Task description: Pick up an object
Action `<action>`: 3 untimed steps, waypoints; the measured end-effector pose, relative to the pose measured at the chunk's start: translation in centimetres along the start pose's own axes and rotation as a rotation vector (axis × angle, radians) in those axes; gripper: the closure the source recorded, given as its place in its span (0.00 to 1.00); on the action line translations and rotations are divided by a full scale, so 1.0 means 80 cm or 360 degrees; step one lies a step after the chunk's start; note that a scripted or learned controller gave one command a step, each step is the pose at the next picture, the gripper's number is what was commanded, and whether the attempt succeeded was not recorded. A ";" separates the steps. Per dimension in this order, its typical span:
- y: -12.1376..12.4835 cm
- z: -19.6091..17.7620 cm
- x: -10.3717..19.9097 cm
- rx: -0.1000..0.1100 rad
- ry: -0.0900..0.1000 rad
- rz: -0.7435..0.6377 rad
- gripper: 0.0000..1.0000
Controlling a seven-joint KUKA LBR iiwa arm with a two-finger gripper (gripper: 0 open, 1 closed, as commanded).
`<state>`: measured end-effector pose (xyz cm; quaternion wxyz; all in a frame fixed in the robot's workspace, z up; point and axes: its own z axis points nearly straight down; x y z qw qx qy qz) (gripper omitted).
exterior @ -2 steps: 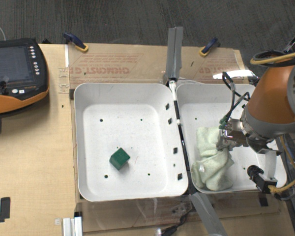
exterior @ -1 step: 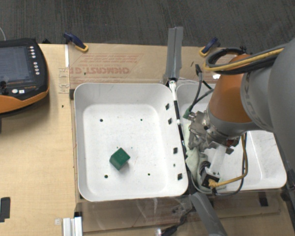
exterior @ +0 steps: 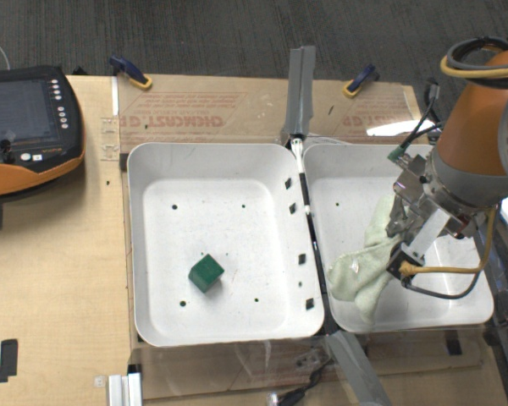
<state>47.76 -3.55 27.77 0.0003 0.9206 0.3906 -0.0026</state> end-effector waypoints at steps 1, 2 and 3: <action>-0.034 0.049 0.035 0.0002 -0.0002 0.0629 1.00; -0.065 0.069 0.125 -0.0002 0.0001 0.0962 1.00; -0.079 -0.021 0.164 -0.0001 -0.0002 0.0447 1.00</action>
